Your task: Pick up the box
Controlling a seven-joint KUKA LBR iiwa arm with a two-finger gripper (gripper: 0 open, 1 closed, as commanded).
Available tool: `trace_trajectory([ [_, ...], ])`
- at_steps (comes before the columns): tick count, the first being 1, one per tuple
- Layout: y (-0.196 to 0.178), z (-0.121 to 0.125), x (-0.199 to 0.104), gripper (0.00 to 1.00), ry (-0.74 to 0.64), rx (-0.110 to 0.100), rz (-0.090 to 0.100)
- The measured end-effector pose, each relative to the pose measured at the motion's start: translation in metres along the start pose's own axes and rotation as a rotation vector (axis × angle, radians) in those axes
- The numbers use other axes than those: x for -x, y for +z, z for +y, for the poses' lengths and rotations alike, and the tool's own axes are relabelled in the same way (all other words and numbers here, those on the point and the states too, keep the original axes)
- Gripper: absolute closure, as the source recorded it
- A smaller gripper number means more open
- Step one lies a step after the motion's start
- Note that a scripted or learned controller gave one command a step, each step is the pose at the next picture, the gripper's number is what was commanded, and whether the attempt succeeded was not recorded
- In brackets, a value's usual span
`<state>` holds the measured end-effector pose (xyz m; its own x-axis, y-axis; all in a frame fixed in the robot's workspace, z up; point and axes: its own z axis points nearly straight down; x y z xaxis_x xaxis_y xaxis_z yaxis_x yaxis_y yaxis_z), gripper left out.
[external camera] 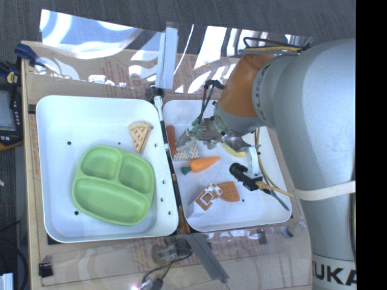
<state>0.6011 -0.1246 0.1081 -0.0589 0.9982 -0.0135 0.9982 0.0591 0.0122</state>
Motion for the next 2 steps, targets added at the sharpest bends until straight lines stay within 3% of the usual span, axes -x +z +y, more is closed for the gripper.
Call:
trace_trajectory([
  [1, 0.0071, 0.0103, -0.0075, 0.0, 0.014, 0.003, -0.009],
  [2, -0.0011, 0.0108, -0.0143, 1.0, 0.005, -0.002, 0.003],
])
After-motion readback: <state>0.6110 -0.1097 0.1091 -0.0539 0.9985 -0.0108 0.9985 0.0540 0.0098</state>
